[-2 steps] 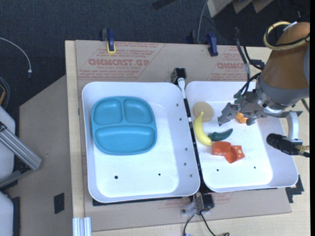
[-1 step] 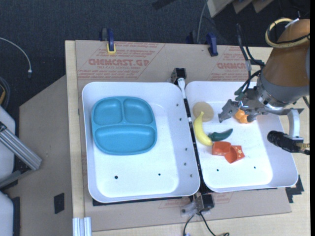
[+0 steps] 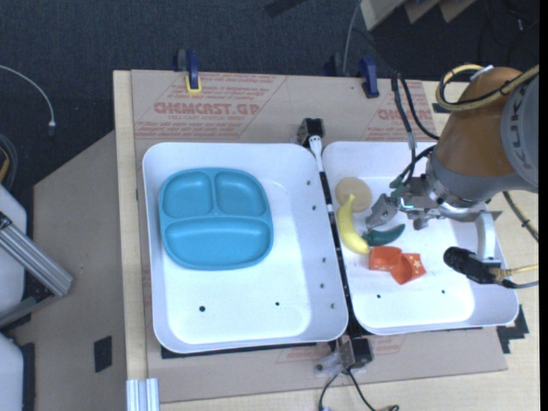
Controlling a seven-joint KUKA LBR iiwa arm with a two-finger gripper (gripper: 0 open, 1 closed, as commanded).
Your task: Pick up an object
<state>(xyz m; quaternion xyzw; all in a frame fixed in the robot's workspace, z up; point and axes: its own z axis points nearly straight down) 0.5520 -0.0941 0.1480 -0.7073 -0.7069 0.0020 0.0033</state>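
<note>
The gripper [image 3: 383, 215] is hanging low over the left half of the right bin [image 3: 428, 322], w/ the arm reaching in across that bin's right edge. From this angle I can't tell whether it's standing wide or narrow, and nothing is showing as held. Nearest candidate is the banana [image 3: 348, 227]: it's lying just beside the bin's left wall, long axis running roughly parallel to that wall, far end to near end, w/ a slight curve. It's sitting just left of the gripper, approx. level w/ its own mid-length, so the coming move is looking like a short shift toward the left wall, then down. For a clean pinch the closing direction would prob. need to be running across the banana's narrow width, i.e. left-right, not along its length. A dark green piece [image 3: 387, 235] is lying right at the gripper's near side, touching or nearly touching the banana's near end; can't tell which. A red-orange piece [image 3: 396, 264] is lying just past it toward the bin's near edge, and a pale round thing [image 3: 355, 192] is sitting by the banana's far end. That crowding is the risk: a descent slightly off could be landing on the green piece instead. The left bin [image 3: 248, 315] is carrying a blue divided plate [image 3: 216, 218], well apart from the gripper, so not the likely pick.
</note>
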